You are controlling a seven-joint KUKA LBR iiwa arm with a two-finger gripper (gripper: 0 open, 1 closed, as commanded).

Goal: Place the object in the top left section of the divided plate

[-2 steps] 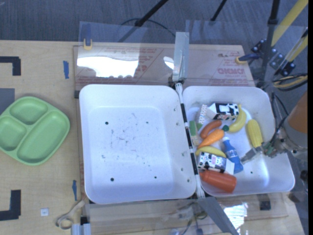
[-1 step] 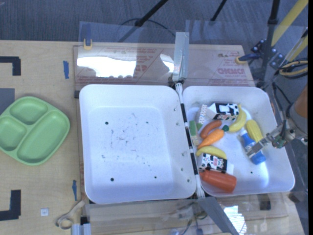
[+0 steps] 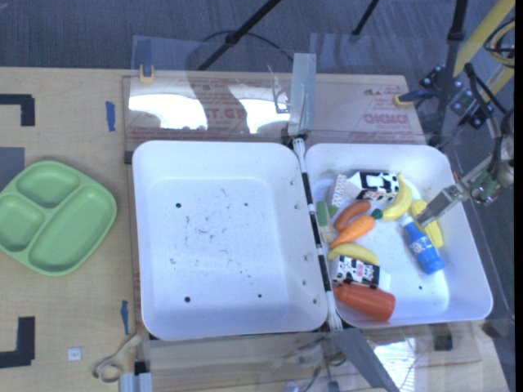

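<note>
The green divided plate lies on the wooden bench, left of both bins; its top left section holds nothing. My gripper reaches in from the right, low over the right bin. Its tip is right by a yellow banana-like piece and just above a blue bottle. Beside them lie another yellow banana, two orange carrots, a third banana, two black-and-white cartons and a red cylinder. I see nothing held.
The left bin separates the right bin from the plate. A metal post and a clear panel stand behind the bins. Blue tape marks and black corner marks dot the bench. Cables and tripod legs sit at the far right.
</note>
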